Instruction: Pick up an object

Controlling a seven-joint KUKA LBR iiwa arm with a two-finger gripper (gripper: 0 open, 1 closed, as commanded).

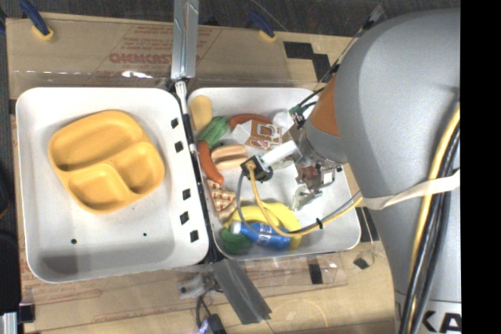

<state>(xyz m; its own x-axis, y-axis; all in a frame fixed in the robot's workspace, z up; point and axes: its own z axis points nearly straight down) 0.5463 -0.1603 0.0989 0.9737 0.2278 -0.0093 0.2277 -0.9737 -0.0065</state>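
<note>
From above, the big grey arm (407, 105) leans over the right bin (344, 235), because the toy food sits there: a banana (270, 213), a hot dog (227, 156). The gripper (311, 182) hangs low beside them; I cannot tell its grip. The yellow tray (106, 160) rests alone in the left bin (47, 246).

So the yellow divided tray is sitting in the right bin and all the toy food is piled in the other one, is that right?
Not quite. The camera view shows the yellow divided tray in the left bin, not the right one. The rest holds: the toy food, such as the hot dog and the banana, is piled in the other bin, the right bin, where the arm reaches in.
</note>
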